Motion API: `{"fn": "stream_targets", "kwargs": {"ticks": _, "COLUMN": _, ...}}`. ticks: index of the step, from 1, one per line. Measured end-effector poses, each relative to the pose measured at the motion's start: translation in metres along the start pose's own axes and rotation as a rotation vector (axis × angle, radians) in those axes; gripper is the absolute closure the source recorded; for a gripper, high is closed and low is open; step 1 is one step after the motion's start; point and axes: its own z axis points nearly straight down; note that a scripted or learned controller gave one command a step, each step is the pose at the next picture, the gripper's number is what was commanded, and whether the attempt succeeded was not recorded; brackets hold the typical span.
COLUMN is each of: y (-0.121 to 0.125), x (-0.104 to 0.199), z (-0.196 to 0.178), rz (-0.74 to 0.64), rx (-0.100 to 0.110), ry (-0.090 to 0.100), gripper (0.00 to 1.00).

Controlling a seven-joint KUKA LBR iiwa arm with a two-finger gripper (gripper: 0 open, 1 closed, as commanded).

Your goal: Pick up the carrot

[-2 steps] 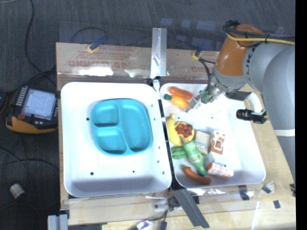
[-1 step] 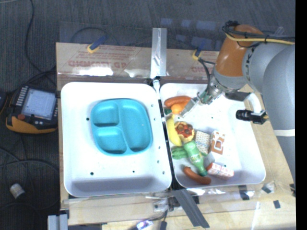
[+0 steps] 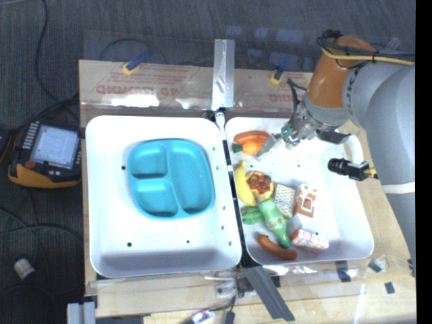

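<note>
A grey KUKA arm with a glossy orange band above its wrist reaches in from the right over the right-hand bin point(image 3: 351, 201), a shallow white plastic tray with rounded corners. Its gripper point(image 3: 264, 148) slants down and leftward, the slim metallic tip ending just beside the carrot point(image 3: 251, 141); whether the jaws are apart or together cannot be told from this angle, and the carrot is not seen between them. The carrot, a smooth orange toy with a rounded, tapering body, lies in the upper left corner of the right bin, close to the wall shared with the left bin point(image 3: 101, 201).

Below it, a cluster of toy foods crowds the bin's left half: a curved yellow banana point(image 3: 242, 183), a round piece point(image 3: 259, 181) patterned in red and yellow, a green bottle-shaped piece point(image 3: 273, 219), a brownish-red sausage point(image 3: 275, 247) near the lower rim, and small printed boxes point(image 3: 306, 201) beside them.

The left bin holds a turquoise divided plate point(image 3: 169, 176) with three smooth compartments and soft, rounded edges. Both bins sit on a pale wooden worktop point(image 3: 155, 86) partly covered with clear, shiny sheeting. On the dark carpeted floor to the left rests a handheld pendant point(image 3: 44, 154) with a lit screen and orange casing.
</note>
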Motion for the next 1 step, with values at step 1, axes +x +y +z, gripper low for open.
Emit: {"fn": "stream_targets", "kwargs": {"ticks": 1, "y": 0.0144, "x": 0.0384, "z": 0.0003, "rz": 0.052, "rx": 0.000, "ry": -0.014, "gripper": 0.00}}
